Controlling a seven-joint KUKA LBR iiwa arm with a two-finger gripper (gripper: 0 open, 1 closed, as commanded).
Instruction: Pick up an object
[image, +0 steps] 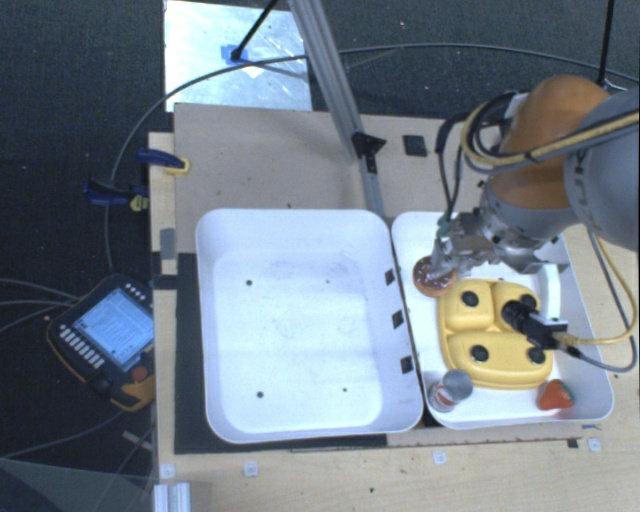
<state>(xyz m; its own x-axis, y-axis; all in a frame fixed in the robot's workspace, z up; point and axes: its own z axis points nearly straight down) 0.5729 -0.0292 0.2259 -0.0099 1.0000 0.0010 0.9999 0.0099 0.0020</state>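
High slanted view over both bins (300, 225)

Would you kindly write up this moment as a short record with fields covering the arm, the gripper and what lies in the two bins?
arm: grey with orange band, reaching in from the right over the right bin
gripper: low over the right bin's upper left part, just above a round brown object
right bin contents: yellow moulded toy, grey-capped object, red-orange object, round brown object
left bin: white, shallow, beside the right bin
grasp: nothing visibly held
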